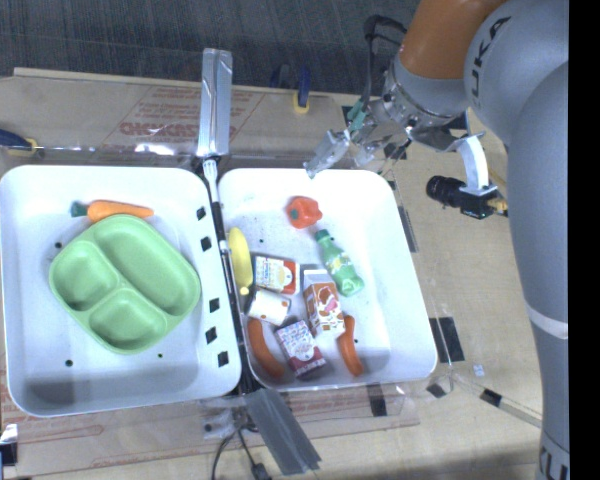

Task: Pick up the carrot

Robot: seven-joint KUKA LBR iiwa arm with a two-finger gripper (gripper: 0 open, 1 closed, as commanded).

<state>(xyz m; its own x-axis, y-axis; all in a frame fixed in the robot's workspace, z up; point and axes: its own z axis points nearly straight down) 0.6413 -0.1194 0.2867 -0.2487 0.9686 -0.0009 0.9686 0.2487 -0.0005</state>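
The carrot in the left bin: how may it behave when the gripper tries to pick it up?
The carrot looks rounded and tapered, so it may roll or slip out of a pinch. It seems a stiff, light toy, unlikely to bend. It lies close to the green plate, which may crowd one finger.

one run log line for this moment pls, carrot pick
task: pick carrot | carrot: left bin, behind green tray, untouched | tool: above right bin's far rim, holding nothing | step: grasp not begun
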